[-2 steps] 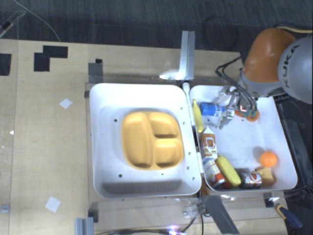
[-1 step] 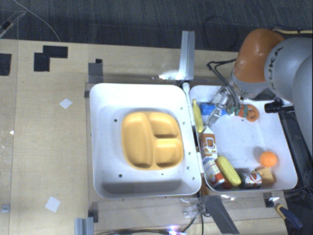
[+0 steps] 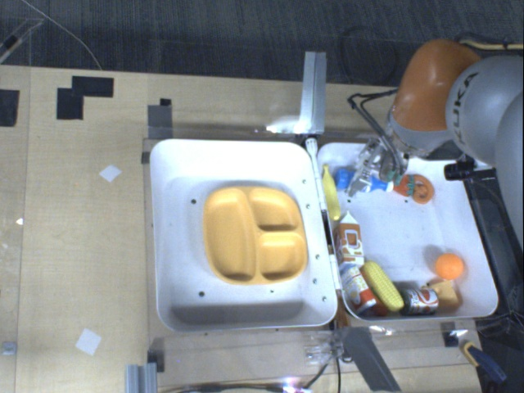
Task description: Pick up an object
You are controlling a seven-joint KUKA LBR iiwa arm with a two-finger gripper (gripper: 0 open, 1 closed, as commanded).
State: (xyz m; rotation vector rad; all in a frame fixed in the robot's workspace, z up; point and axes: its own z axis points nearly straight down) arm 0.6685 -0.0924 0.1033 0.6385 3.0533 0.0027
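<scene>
Nearest the viewer, the pale wooden table (image 3: 74,244) lies bare along its left side apart from a few small tape marks, with black patches at the far left edge.

The left shallow white bin (image 3: 176,219) holds one yellow plastic divided tray (image 3: 252,234), sitting near the middle with open white floor on every side of it.

The right shallow white bin (image 3: 471,228) is crowded along its near and left edges. Against the near wall lie a red-labelled tin can (image 3: 422,300) and a tan block (image 3: 447,291), with a yellow corn cob (image 3: 382,285) slanting across another red and white can (image 3: 358,290). Just beyond these, an orange ball (image 3: 449,266) rests by the right wall. Along the divider between the bins stand a brown and white carton (image 3: 348,242) and, farther back, a long yellow banana-like piece (image 3: 330,189). The centre of this bin's floor is open.

At the far end, the hand (image 3: 372,170) is low in the bin's far left corner, over a blue object (image 3: 366,180). Its tip is blurred, so whether it is parted or closed, or has hold of anything, cannot be told. Just beside it to the right lies a round orange and red toy (image 3: 416,188). The grey arm with its orange band (image 3: 430,84) enters over the far right corner.
</scene>
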